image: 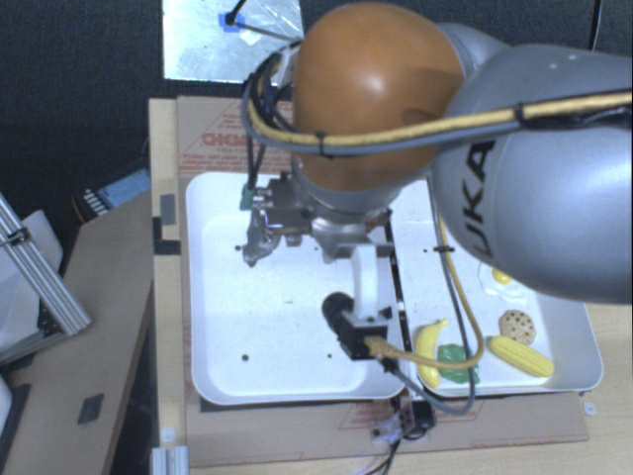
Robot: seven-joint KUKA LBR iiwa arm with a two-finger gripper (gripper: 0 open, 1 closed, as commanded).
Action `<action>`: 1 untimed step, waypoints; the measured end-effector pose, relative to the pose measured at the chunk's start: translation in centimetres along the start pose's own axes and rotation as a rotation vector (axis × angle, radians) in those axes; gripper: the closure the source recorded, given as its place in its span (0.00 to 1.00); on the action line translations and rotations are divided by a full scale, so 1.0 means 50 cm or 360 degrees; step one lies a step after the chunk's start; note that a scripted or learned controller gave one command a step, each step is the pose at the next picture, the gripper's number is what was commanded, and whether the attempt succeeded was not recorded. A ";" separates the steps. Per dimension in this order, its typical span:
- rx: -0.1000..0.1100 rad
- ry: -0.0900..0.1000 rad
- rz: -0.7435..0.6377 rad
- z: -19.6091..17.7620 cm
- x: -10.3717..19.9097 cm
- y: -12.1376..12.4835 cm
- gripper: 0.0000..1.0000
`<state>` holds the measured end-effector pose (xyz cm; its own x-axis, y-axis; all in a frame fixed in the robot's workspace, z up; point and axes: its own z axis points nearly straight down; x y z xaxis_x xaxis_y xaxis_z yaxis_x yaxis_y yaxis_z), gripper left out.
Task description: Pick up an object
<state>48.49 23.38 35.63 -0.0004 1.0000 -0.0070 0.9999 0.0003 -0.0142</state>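
Two shallow white bins sit side by side under the grey arm (534,166).

The left bin (223,295) shows bare floor; the right bin (579,359) holds a yellow plastic banana (427,349), a green flat piece (457,359), a yellow corn cob (521,356) and a round tan cookie (515,325). The two-finger gripper (259,236) hangs over the left bin, grip state unclear.

We saw a dark wall (89,28) behind the bench, with a crinkled silver sheet (229,23) fixed to it and a bit of blue tape (232,20) on the sheet. The bench top (166,265) was pale wood, covered by a brown cardboard sheet (213,137) printed in red. Beyond the bench's left edge stood a lower tan surface (99,334) and an aluminium rail (40,275). Light was even and soft.
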 end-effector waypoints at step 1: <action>-0.0026 0.0011 0.0002 0.014 0.000 0.078 0.00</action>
<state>52.40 23.39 34.89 0.0008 1.0000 0.0001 1.0000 -0.0008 0.0019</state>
